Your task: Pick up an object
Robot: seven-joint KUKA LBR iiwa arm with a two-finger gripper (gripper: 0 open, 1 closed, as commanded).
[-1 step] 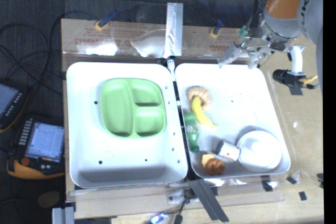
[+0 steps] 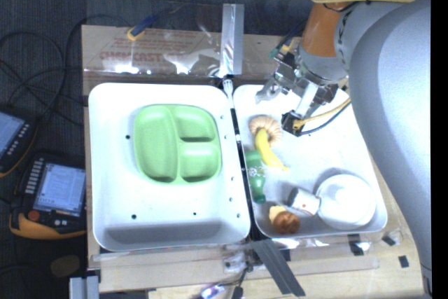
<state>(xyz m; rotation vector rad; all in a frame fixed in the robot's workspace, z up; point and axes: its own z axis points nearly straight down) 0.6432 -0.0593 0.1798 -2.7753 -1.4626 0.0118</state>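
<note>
My gripper (image 2: 271, 89) hangs over the far end of the right bin (image 2: 329, 150), close to the wall that bin shares with the left bin (image 2: 112, 206). From this slant I cannot tell how far open it is, nor whether it has hold of anything.

The things to pick from all lie in the right bin, on the near side of my gripper. Closest is a tan ring (image 2: 264, 125), just beneath the gripper in the view, with a yellow banana (image 2: 269, 150) touching its near edge. Further on, against the shared wall, lies a green bottle (image 2: 254, 176). Well apart from the gripper, at the bin's near end, sit a brown round thing (image 2: 285, 221), a small white block (image 2: 305, 202) and a white bowl (image 2: 343, 199) turned upside down; block and bowl touch. Off to the gripper's side, in the left bin, rests a green divided plate (image 2: 176, 142).
</note>
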